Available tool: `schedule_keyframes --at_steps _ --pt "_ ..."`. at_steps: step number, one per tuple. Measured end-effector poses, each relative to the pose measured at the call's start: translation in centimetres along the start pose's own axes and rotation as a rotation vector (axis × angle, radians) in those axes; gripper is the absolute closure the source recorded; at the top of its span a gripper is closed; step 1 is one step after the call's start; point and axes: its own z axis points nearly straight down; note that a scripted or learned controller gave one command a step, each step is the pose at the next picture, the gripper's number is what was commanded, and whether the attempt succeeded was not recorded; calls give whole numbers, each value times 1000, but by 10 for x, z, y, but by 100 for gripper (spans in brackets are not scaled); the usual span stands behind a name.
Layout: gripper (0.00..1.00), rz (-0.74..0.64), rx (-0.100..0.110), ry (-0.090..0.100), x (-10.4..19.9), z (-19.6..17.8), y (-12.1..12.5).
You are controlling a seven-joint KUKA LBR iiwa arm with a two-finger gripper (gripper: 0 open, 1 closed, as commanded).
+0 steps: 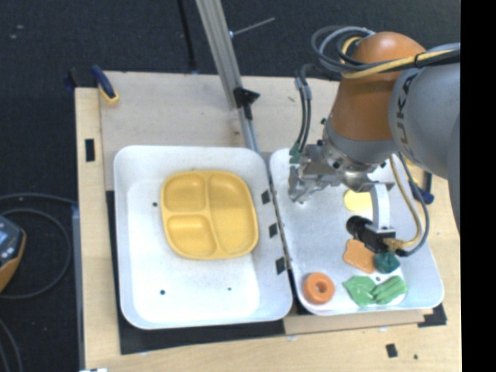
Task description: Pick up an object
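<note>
In the right bin (324, 232), the gripper (299, 191) sits low over the upper-left part, close to the bin's left wall; from this slant it cannot be told whether it is open or closed. The nearest pickable thing is a pale yellow piece (357, 201), just beside the gripper toward the view's right and partly hidden by the wrist. Further down the bin, well apart from the gripper, are an orange wedge (356, 256), a dark green lump (386, 264) close against it, an orange ring (318, 287) near the lower rim, and bright green pieces (376, 290) beside the ring (shape unclear). The left bin (194, 287) holds a yellow divided plate (209, 212), lying flat. The arm (434, 107) enters from the view's right, with its orange band (380, 60) above the wrist and the gripper pointing down into the bin.
</note>
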Motion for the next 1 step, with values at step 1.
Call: schedule_keyframes --at_steps 1 --pt "100 2 4 -1 46 19 10"
